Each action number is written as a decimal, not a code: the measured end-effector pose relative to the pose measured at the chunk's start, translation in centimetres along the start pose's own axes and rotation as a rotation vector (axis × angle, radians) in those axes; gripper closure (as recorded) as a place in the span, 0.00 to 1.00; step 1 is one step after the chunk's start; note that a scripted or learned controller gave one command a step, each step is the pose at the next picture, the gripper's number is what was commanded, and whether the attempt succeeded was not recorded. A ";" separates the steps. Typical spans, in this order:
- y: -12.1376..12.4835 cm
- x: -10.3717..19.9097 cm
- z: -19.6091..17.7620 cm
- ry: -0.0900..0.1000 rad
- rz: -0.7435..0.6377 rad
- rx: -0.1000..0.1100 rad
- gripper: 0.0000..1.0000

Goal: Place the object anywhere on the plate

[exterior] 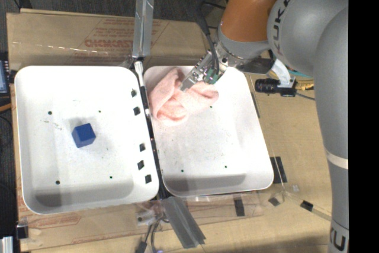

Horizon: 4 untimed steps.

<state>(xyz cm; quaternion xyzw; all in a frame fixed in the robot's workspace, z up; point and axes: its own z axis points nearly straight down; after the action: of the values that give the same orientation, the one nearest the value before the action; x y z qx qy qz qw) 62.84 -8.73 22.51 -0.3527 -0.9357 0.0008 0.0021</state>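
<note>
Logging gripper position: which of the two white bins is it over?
The right bin, holding the pink cloth; the gripper is above that cloth. The left bin holds a blue cube.

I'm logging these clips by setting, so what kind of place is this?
Probably a robotics lab test bench: a KUKA arm reaches over two white bins, taped to cardboard, that hold practice items, a blue cube and a pink cloth.

The grey arm (314, 68) is reaching in from the right, its thick links crossing the upper right corner, and bending down and leftward. The orange band (251, 6) is sitting just above the wrist. The hand (198, 77) is pointing down-left at the arm's low end, near the frame's centre.
</note>
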 end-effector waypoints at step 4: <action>11.5 16.3 -0.3 -0.006 -0.728 -0.002 1.00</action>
<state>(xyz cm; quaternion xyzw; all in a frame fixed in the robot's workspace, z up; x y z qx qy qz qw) 58.21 10.63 22.86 0.0034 -1.0000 0.0002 -0.0007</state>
